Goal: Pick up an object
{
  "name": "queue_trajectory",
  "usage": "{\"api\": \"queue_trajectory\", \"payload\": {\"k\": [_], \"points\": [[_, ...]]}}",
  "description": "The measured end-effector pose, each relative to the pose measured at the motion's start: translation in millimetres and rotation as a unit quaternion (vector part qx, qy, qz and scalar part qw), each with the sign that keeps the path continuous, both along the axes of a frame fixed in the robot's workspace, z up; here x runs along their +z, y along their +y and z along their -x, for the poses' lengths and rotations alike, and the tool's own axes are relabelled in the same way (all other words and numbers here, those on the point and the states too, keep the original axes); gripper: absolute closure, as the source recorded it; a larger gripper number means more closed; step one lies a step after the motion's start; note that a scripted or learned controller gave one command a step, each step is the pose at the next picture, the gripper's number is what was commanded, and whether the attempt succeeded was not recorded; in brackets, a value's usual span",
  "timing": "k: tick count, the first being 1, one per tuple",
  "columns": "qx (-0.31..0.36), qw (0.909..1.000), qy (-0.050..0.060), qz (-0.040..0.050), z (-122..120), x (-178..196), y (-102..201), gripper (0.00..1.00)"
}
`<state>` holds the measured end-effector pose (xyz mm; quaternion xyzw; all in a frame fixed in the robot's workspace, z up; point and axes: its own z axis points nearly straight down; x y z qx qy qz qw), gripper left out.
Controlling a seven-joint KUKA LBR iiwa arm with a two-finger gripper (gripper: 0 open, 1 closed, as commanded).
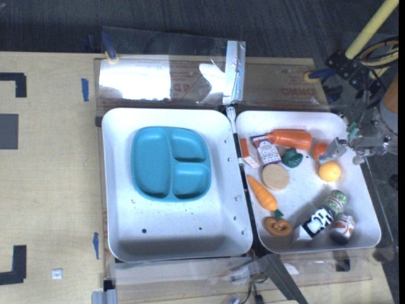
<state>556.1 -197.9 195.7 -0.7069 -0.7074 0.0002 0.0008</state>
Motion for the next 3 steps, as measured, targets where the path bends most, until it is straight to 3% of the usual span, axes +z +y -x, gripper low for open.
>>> {"api": "queue_trajectory", "payload": {"k": [1, 2, 3], "points": [[0.012, 0.9999, -0.005, -0.0047, -23.7, -97.0, -12.4, 0.00], [-0.031, 0.9994, 0.017, -0.0008, -90.6, -110.0, 4.0, 0.00], [-0.031, 0.9993, 0.021, 0.0008, -88.9, -101.5, 3.2, 1.00]]}}
